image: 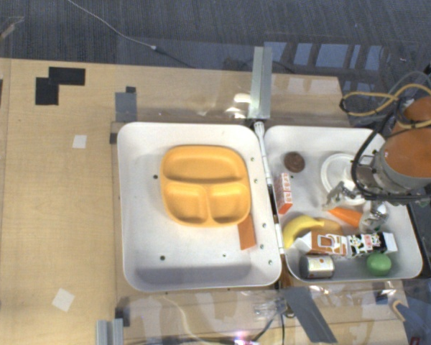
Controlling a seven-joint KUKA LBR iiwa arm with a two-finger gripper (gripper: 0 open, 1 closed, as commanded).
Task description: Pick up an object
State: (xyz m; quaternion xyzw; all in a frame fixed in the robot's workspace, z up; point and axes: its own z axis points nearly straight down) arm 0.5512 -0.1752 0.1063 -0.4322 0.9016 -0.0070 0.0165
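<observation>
Orange tray [205,185], yellow banana [300,228], green ball [378,264]

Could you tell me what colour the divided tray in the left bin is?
The divided tray is yellow-orange, seen in the camera view.

orange carrot [343,216] flat in right bin [416,264]

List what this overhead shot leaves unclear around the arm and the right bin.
- Claw: in the camera view it is small and blurred, so any grip cannot be made out.
- Carrot: its right end is covered by the claw.
- White cup: its right side is hidden by the arm.
- Milk carton: its print is too small to read.
- Right bin: its right wall is hidden under the arm.
</observation>
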